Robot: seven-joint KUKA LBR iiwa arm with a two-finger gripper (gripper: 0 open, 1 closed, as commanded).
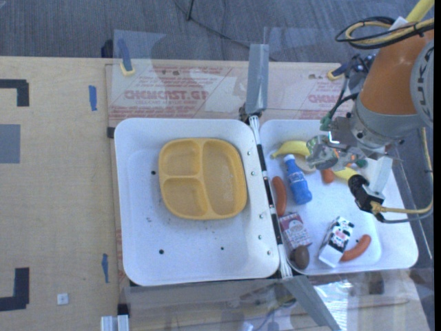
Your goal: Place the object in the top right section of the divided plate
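A yellow divided plate (202,178) lies in the left white bin (138,254), with two small sections on its left and one long section on its right; all of them hold nothing. My gripper (325,152) hangs low over the upper part of the right bin (400,250). It is just right of a banana (291,147) and above a blue bottle (298,180). A small orange piece (329,176) lies just below it. The wrist covers whatever is directly beneath the gripper.
The right bin also holds a red sausage (279,194) by the divider, a maroon carton (295,229), a brown round item (300,256), a cow-print milk carton (335,240) and another red sausage (356,247). A black-and-yellow cable (372,205) hangs off the arm.
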